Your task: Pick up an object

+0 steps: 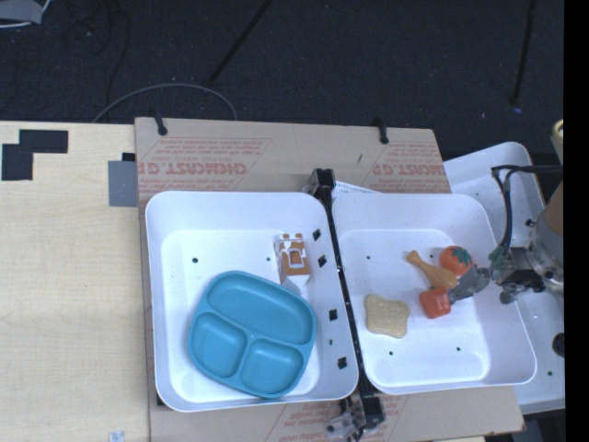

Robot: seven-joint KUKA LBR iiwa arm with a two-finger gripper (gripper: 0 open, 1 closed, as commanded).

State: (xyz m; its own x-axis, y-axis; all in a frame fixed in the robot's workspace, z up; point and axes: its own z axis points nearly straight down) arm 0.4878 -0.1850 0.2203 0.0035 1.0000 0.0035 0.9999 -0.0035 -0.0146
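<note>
Here the gripper (460,286) sits low in the right bin (502,362), close against a small red toy (435,303) and an orange one (455,259); whether it grips either, I cannot tell. The red toy looks light, hard and smooth, likely slippery, so pinching across its middle seems safest.

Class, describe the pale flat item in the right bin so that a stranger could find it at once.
Start at the right bin of the two white ones. Among the small items in its middle, look nearest the divider and lowest in the view: the cream-coloured flat piece with a wavy outline. Its neighbours, an orange ball-like toy and a red block, are bright and chunky; it alone is pale and flat.
</note>
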